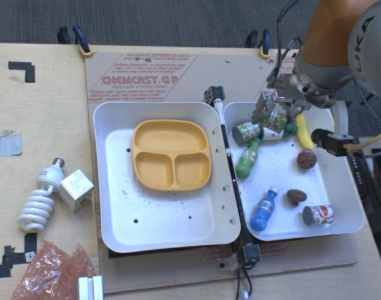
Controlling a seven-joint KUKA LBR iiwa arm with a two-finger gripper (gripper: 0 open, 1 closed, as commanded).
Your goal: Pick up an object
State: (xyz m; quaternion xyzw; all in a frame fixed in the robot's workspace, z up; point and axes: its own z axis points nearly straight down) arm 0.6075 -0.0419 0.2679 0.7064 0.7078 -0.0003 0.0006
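The arm reaches in from the surface's right edge over the far end of the right bin (340,227), wrist bent downward. Its hand (269,113) sits low among the items by the bin's far left corner, just above a green-labelled can (247,130) and a small green bottle (247,158); whether it is spread or pinching anything cannot be told. A yellow banana (303,132) lies just beside it. The left bin (115,224) holds a yellow divided tray (172,154).
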